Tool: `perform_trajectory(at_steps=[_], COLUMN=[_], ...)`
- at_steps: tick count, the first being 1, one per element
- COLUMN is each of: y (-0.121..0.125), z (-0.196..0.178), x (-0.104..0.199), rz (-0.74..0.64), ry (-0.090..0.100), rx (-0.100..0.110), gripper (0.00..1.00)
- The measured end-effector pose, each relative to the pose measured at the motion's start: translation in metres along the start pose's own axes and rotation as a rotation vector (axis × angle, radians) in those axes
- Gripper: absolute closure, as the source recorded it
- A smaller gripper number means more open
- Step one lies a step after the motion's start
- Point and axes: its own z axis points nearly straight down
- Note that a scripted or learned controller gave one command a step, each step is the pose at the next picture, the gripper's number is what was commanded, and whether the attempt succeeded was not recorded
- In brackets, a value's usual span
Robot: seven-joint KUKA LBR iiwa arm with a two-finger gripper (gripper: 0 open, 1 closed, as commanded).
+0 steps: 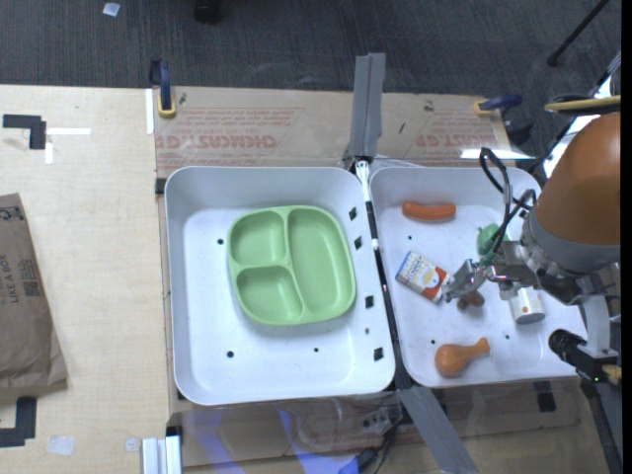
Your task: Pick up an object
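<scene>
Cardboard (296, 126) behind bins reads "CHEMCAZ" upside down; other print too small. Gripper (464, 286) in right bin (513, 358), tips low by carton (421, 275); can't tell how wide it's spread or if it touches. Carton near bin centre, long axis 10–4. Sausage (429, 210) at 12, axis 9–3. Drumstick (461, 355) at 6. Green tray (292, 263) in left bin (197, 294).

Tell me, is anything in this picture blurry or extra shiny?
In the camera view, the green three-part plastic plate looks sharp and evenly lit; the big orange band of the arm at the right is soft and out of focus, being close to the lens; a bluish glow shows below the left white bin; shadows are faint.
</scene>
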Motion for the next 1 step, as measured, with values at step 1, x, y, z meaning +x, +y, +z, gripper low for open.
perform_trajectory(at_steps=[1], y=[0.0651], z=[0.0057], x=[0.0233], rz=[-0.19], ry=[-0.001], rx=[-0.003], gripper=[0.0])
